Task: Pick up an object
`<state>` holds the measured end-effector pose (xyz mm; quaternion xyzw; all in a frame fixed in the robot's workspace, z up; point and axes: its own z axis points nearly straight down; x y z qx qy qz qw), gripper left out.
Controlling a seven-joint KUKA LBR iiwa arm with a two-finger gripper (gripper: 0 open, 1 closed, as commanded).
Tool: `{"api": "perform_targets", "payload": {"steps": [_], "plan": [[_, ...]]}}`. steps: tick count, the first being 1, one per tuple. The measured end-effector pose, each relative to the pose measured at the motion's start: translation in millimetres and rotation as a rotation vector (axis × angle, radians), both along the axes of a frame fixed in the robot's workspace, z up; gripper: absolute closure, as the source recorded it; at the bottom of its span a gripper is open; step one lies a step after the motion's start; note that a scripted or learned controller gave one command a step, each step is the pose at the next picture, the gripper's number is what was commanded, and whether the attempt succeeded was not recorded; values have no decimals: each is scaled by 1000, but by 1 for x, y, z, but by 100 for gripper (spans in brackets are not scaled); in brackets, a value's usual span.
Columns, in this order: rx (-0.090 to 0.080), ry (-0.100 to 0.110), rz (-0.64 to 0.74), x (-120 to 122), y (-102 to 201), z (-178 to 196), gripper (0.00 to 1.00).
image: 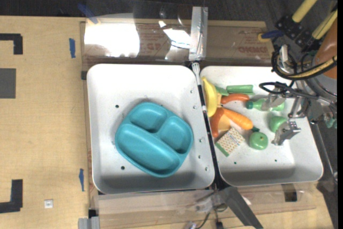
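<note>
Over the right bin (308, 171), gripper (284, 135) hanging low, jaws apart, nothing between them. Just left of jaws: green round toy (259, 140). Farther left: orange carrot (236, 117), patterned card (230, 141), yellow banana (210, 96). Well left: teal divided plate (154, 138) in left bin (102, 88).

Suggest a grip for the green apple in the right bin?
Take the apple from straight above, fingers across its round body at the widest part. It sits alone on bare bin floor, apart from the checkered block on its left and the carrot above, so there looks to be room either side. The gripper is close by on its right.
</note>
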<state>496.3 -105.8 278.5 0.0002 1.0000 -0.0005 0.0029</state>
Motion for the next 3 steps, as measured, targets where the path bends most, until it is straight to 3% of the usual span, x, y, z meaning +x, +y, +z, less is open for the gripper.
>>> {"api": "perform_targets", "payload": {"steps": [1,2,3], "plan": [[3,12,58,52,12,-132,0],[3,-7,-177,68,-18,-177,0],[-1,-9,9,54,-26,-189,0]]}}
